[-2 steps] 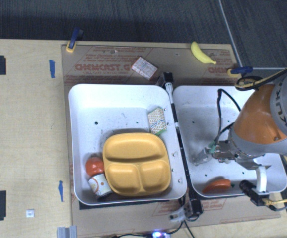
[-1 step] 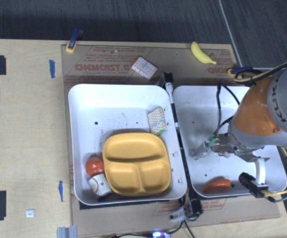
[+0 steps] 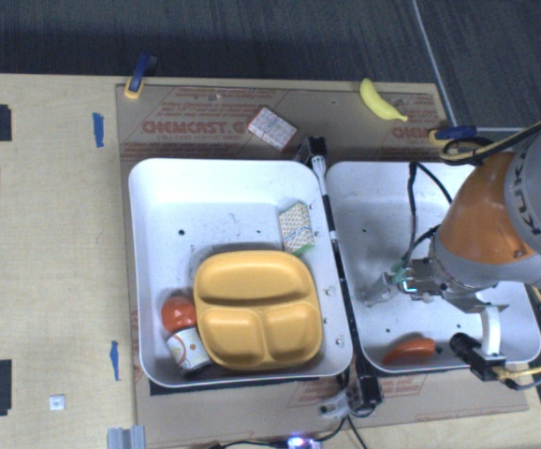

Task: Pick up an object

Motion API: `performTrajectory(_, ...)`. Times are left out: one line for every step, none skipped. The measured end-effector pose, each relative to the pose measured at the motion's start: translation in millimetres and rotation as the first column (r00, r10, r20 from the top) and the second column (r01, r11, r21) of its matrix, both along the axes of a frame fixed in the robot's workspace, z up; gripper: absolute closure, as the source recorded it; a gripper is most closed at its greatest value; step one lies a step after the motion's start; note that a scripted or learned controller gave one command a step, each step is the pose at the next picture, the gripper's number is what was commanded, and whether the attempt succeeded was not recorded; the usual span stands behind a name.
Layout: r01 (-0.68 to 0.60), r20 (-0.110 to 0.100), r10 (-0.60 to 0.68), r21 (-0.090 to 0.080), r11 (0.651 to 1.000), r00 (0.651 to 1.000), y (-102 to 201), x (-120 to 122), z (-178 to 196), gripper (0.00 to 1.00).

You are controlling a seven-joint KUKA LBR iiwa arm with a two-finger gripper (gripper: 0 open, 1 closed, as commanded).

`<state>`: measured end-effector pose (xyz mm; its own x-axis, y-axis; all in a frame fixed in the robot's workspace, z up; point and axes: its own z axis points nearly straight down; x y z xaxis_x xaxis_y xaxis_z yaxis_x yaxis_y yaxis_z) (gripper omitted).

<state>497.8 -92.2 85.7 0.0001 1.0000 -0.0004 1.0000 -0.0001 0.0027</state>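
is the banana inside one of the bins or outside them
Outside. The banana lies on the brown board beyond the far rim of the right bin, not within its white walls.

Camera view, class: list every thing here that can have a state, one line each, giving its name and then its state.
yellow tray: flat, upright, in the left bin.
patterned packet: lying beside the tray's far edge.
orange-and-white toy: wedged against the tray's left side.
red object: lying loose in the right bin.
banana: outside the bins, on the board.
gripper: low in the right bin, holding nothing visible.
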Motion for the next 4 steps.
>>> performTrajectory(0.000, 0.000, 0.000, 0.000, 1.000, 1.000, -3, 24, 0, 0.00)
performTrajectory(-0.001, 0.000, 0.001, -0.001, 1.000, 1.000, -2, 39, 0, 0.00)
performTrajectory(-0.001, 0.000, 0.001, -0.001, 1.000, 1.000, -3, 59, 0, 0.00)
performTrajectory(-0.002, 0.000, 0.002, -0.001, 1.000, 1.000, -1, 91, 0, 0.00)
